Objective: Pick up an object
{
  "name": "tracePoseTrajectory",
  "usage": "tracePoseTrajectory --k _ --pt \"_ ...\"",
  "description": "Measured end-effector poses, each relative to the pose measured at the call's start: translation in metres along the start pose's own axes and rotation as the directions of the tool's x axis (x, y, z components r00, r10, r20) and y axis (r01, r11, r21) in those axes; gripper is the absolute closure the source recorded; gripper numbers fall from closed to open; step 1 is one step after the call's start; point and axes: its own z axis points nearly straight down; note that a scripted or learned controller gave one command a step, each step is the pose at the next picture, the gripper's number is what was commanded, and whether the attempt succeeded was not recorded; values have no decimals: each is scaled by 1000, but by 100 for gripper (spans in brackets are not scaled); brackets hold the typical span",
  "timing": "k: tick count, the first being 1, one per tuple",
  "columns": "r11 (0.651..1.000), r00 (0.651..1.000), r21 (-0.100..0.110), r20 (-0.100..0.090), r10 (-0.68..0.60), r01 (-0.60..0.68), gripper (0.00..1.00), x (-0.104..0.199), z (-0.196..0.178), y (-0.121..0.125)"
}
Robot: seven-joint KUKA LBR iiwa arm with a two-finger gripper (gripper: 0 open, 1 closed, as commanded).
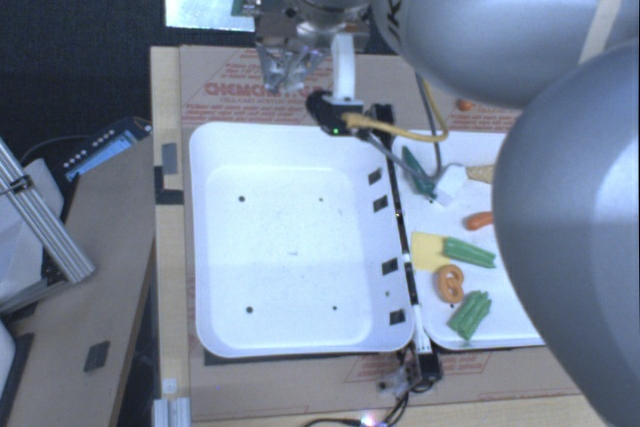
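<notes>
My gripper (pixel 286 71) hangs over the cardboard just beyond the far rim of the left white bin (pixel 200 245). I see nothing in it. The objects lie in the right bin (pixel 500 335), well to the gripper's right and nearer the camera: a teal piece (pixel 418 173), a white piece (pixel 452 183), a tan piece (pixel 481 173), an orange carrot-like piece (pixel 479 221), a yellow block (pixel 426 250), a green pod (pixel 470 253), an orange ring (pixel 450 283) and another green pod (pixel 469 313). The grey arm hides much of the right bin.
A black divider with clips (pixel 398 225) runs between the two bins. A small orange thing (pixel 464 104) lies on the cardboard beyond the right bin. A metal rail (pixel 45 225) and a blue-edged device (pixel 100 147) sit left of the bench.
</notes>
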Motion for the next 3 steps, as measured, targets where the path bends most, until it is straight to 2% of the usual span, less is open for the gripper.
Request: tracePoseTrajectory --k 1,2,3 --pt "1000 1000 -19 -6 -5 5 100 0 -189 17" --pt "1000 1000 11 3 -1 1 100 0 -52 -10" --pt "1000 1000 -14 -7 -7 7 100 1 -188 -72"
